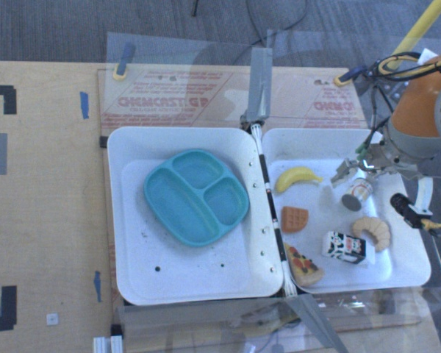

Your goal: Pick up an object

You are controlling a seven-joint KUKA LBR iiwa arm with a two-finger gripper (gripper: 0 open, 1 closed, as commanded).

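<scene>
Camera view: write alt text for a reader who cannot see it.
The gripper hangs over the right bin, near a banana, can, waffle, croissant, milk carton and pizza slice. The left bin holds a teal divided plate.

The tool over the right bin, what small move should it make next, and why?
Probably a short descent: the tool hangs above the silver can in the right bin, with the banana to its left and the croissant below in the picture. Its grip state is unclear.
</scene>
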